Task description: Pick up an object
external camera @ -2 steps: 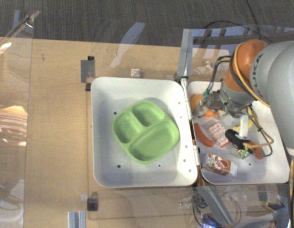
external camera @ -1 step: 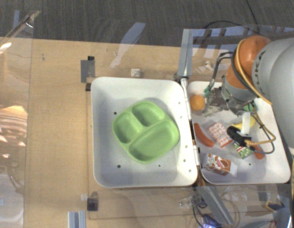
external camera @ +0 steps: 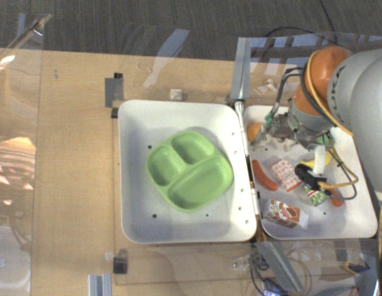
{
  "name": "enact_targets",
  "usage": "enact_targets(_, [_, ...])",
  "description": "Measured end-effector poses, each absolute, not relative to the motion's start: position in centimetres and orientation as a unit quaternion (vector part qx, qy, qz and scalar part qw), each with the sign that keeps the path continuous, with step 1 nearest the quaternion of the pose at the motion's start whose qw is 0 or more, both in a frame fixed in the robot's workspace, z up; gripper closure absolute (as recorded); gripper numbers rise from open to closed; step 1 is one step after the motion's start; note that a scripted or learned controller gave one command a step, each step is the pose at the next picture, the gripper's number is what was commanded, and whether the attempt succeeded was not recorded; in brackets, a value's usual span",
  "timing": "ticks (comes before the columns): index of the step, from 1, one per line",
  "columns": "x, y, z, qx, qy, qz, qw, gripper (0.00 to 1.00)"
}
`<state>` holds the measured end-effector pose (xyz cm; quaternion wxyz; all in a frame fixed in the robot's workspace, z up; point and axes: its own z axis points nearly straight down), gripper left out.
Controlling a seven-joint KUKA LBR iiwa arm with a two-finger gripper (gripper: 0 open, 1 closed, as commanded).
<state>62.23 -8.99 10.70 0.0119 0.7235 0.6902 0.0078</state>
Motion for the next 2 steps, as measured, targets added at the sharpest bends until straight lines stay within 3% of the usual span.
enact_targets(1, [56.6,-12.0,9.5,0.739,0.673,0.0063,0.008,0.00])
enact_targets(2, [56.8,-12.1,10.7,0.739,0.674,0.0082,0.012,1.00])
